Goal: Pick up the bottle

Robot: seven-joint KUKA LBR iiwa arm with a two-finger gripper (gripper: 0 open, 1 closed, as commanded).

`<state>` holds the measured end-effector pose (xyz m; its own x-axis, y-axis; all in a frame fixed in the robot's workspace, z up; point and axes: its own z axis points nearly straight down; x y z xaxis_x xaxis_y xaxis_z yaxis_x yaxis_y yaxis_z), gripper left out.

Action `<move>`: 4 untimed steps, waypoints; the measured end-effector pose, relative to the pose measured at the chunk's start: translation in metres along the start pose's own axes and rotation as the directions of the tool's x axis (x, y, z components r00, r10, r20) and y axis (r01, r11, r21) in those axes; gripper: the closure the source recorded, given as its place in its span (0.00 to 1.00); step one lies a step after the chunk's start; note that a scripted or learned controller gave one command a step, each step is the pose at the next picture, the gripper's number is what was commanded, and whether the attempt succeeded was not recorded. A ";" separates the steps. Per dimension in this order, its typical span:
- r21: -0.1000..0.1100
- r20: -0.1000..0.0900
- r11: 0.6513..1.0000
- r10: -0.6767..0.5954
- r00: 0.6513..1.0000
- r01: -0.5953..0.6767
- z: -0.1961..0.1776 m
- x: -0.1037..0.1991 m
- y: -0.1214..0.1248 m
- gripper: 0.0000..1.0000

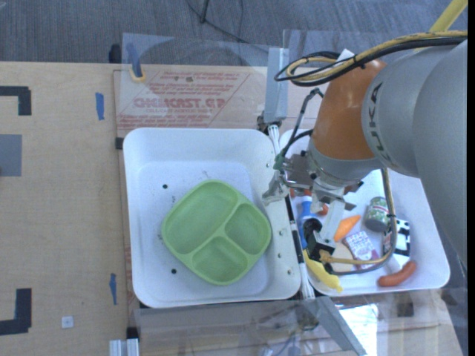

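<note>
Reaching in from the right, the arm [415,102] hangs over the right bin [434,262], its orange band above the wrist and its gripper [320,208] low over the near-left part of that bin, close to the wall shared by the two bins. The wrist body hides the claw's working end, so whether it is spread, closed or pinching anything cannot be told.

The bottle [379,213], a small greenish item with a label, lies in the right bin to the right of the gripper, apart from it and partly under the arm's edge. Near it lie an orange carrot-shaped piece [346,227], a small pink-and-white packet [361,244], a yellow banana [323,275] along the front wall, and a reddish sausage [398,274] toward the front right corner. A blue-and-white item [305,208] sits directly beside the gripper; its kind is unclear.

The left bin [148,162] holds a green divided plate [216,232] with three compartments, lying flat and slightly turned.

Both bins rest on a wooden bench [56,213]. Yellow and black cables [349,59] run along the arm.
</note>
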<state>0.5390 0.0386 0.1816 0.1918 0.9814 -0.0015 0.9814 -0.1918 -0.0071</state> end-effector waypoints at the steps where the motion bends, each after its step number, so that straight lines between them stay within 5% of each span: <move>1: 0.000 -0.001 0.999 -0.044 0.999 0.044 0.000 -0.062 -0.048 0.00; 4: 0.000 -0.001 0.998 -0.065 0.998 0.065 0.000 -0.078 -0.045 0.00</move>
<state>0.4794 -0.0293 0.1816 0.1274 0.9918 -0.0003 0.9918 -0.1274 -0.0067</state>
